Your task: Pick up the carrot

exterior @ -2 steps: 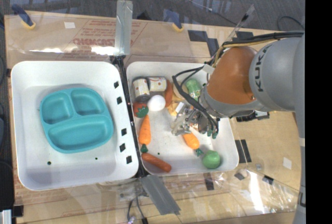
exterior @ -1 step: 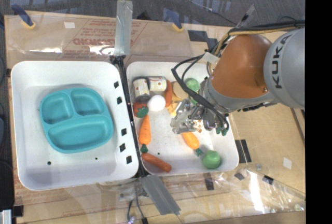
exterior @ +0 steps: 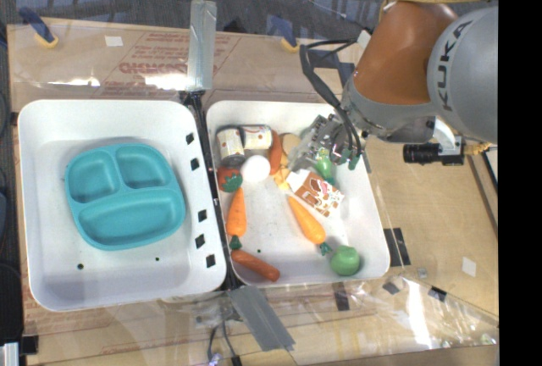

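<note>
Two orange carrots lie in the right bin. One carrot is by the bin's left wall, green tip toward the front. The other carrot lies slantwise in the middle, its green tip near a green apple. My gripper hangs over the bin's back right part, just above a brown-and-white snack packet and a small green item. It stands behind and to the right of the middle carrot, apart from it. Nothing shows as held.
The right bin also holds a can, a white egg, a red tomato-like piece, an orange piece and a red-orange sausage shape at the front. The left bin bears a teal divided plate.
</note>
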Action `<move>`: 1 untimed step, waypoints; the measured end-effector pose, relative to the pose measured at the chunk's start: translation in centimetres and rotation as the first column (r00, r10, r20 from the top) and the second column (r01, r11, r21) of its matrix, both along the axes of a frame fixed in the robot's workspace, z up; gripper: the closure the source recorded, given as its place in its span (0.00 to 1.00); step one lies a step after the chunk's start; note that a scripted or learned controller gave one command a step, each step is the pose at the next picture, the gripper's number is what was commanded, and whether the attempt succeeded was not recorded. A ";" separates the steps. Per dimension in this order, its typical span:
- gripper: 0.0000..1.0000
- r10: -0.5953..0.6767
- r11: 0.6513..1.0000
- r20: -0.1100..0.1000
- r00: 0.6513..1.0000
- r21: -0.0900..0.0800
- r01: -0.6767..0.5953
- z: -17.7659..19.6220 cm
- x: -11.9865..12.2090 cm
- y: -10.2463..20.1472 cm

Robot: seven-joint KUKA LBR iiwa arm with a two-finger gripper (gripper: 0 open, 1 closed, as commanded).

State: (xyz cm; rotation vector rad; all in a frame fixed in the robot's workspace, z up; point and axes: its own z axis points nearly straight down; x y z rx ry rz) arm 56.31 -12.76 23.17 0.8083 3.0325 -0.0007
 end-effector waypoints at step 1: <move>1.00 0.102 0.995 0.000 0.995 0.002 -0.102 2.7 -5.5 6.2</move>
